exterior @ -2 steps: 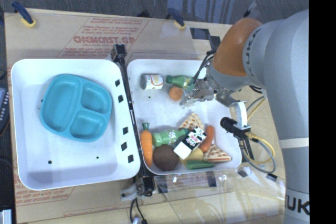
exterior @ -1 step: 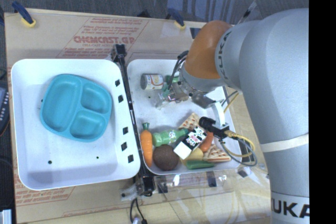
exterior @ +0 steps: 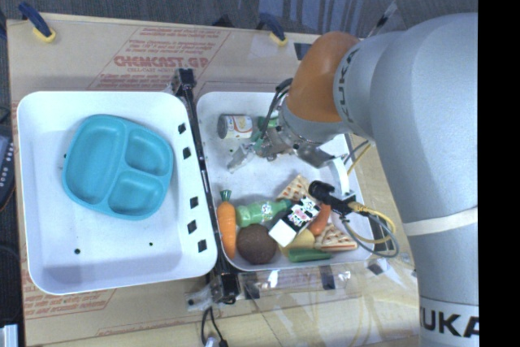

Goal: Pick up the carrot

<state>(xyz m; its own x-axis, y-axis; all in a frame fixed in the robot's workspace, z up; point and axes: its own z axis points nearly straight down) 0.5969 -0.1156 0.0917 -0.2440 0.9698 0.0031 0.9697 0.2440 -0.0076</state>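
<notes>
The carrot (exterior: 227, 228) is seen lying along the left wall of the right-hand bin (exterior: 210, 166), near that bin's front corner, its green top pointing away from the front edge. It is not lifted, and nothing is closed around it, so the pick can be judged as not yet made. The gripper (exterior: 258, 149) is held low over the back part of the same bin, near a small can (exterior: 236, 125) and well apart from the carrot; whether it is open or closed cannot be told, since the wrist and its fittings are blurred together there. Beside the carrot a brown round thing (exterior: 256, 244) and a green bottle (exterior: 262, 213) are crowded close, with crackers (exterior: 335, 237) and other small items further right. The blue divided plate (exterior: 119, 165) rests alone in the left bin (exterior: 32, 199). What is left, as judged, is the whole approach, the grasp and the lift.
</notes>
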